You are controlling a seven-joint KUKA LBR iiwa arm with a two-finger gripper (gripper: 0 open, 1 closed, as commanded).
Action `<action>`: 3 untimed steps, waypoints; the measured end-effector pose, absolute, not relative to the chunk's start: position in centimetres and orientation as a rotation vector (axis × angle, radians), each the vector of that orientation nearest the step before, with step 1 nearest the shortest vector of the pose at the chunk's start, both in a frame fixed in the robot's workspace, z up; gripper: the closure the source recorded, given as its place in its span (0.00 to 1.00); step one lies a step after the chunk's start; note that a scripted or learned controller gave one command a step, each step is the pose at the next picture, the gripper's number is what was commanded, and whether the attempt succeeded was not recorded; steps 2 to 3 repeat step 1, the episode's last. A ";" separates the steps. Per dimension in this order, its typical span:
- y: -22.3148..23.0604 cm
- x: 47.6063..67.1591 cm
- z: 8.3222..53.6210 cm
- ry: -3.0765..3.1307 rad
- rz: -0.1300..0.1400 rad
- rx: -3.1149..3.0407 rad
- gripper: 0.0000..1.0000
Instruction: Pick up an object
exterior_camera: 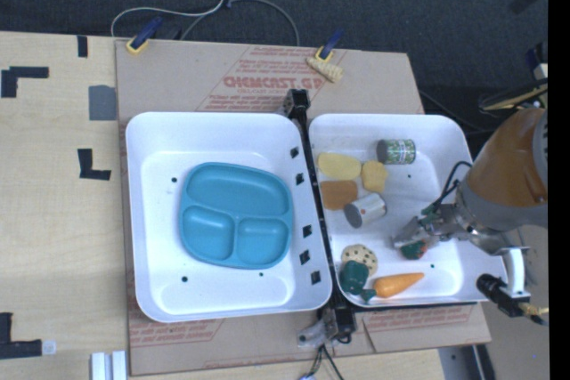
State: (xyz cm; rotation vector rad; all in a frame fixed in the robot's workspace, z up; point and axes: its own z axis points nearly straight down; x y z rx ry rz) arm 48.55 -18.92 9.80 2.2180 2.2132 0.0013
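My gripper (417,236) is low in the right bin (445,138), near its right side, below the grey arm with the orange band (508,169). A small dark green object (412,251) lies right under the gripper's tip, touching or nearly touching it. An orange carrot (397,285) lies in front of it by the bin's near wall. To the left are a grey cylinder (365,210), a speckled ball (358,258) and a green piece (354,278).
Further back in the right bin lie a green can (395,151), two yellow pieces (339,165) (374,176) and a brown block (338,194). The left bin (151,156) holds a blue divided plate (236,215). A black divider (307,191) separates the bins.
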 end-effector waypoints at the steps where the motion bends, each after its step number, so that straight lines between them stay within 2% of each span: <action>1: -13.2 53.1 8.7 2.222 0.002 2.212 1.00; 3: -13.2 53.1 8.7 2.222 0.002 2.212 1.00</action>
